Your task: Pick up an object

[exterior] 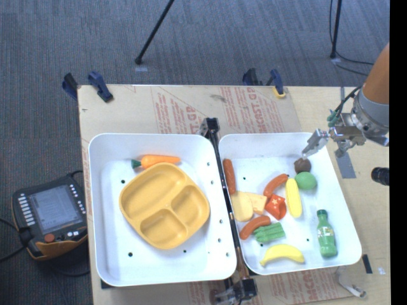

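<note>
While toy food (275, 207) fills the right bin (254, 146), the left bin (105, 151) holds a tray (164, 205).

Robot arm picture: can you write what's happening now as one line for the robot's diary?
stage: reaching | gripper: above right bin's far right corner, holding nothing | nearest: brown ball | left bin: yellow tray, carrot

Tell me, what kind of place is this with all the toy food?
Probably a robot test lab. A plywood bench clamped at its edge holds two shallow white bins, a grey robot arm's gripper reaches in, and a handheld control pendant lies on the carpet.
</note>
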Controlling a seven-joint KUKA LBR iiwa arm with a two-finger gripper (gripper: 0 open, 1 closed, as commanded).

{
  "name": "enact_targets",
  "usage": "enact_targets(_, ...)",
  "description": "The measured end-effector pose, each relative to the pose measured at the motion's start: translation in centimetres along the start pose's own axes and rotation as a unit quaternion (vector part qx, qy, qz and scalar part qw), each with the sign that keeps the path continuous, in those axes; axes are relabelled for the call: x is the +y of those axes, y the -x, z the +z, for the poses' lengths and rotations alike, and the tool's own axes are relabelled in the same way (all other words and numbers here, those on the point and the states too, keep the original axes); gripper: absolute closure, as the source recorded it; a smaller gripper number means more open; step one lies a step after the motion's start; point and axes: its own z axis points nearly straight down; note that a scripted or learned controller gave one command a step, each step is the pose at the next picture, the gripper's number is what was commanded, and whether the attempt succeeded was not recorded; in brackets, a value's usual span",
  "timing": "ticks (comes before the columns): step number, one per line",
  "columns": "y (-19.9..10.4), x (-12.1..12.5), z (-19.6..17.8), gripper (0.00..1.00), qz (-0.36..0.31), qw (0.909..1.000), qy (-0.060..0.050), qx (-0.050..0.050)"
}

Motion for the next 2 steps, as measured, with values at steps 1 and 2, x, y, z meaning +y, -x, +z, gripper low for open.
enact_targets(1, -1.5, 0.1, 13.1, 0.00, -0.015, 0.9999, 0.001, 0.000)
enact_targets(2, -7.7, -2.1, 15.2, 0.00, -0.167, 0.9860, -0.001, 0.000)
